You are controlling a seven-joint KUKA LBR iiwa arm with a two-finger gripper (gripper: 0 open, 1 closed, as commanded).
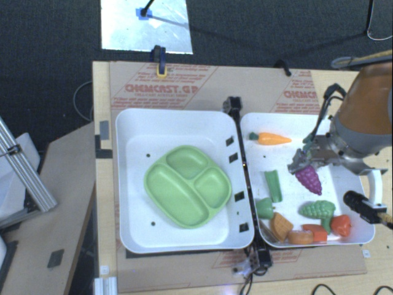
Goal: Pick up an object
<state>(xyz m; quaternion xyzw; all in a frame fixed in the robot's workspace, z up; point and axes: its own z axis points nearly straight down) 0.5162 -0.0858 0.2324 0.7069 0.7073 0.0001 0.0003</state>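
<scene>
Lying beneath white bins (184, 118), seemingly cardboard-covered bench (202, 85).

green divided plate (188, 186) in left bin (132, 165), blue clamp (159, 59) on bench edge

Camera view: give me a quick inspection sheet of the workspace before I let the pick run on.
Surface: bench bearing two white bins, left bin and right bin.
Job's things: right bin holds carrot, purple grapes, green stick, green grapes, tomato and other toy food along the near wall.
Clutter: green divided plate in left bin.
Gripper: gripper low over the purple grapes, touching or just above; grasp not confirmed.
Cables: cable on floor, upper right.
Surroundings: dark carpet, reflective sheet behind bench.
</scene>
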